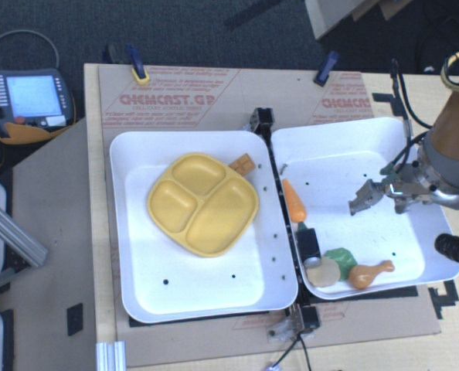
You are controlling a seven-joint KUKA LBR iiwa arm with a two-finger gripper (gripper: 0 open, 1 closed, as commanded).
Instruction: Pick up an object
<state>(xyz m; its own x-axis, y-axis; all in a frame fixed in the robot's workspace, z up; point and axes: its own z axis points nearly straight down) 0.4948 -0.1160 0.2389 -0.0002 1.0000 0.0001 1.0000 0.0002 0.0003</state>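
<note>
1 gripper (pixel 366 199) spread, holding nothing | 1 yellow plate (pixel 203 204) | 1 carrot (pixel 294 201)

The grey arm with its orange band (pixel 453 134) enters from the right, wrist angled down and leftward. The two-finger metal gripper (pixel 362 201) points left, fingers parted, with nothing between them.

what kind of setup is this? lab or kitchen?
Likely a robotics lab bench, not a kitchen: two white bins clamped on a paper-covered board, a teach pendant at the left, and toy food such as a carrot and drumstick near the arm's claw.
</note>
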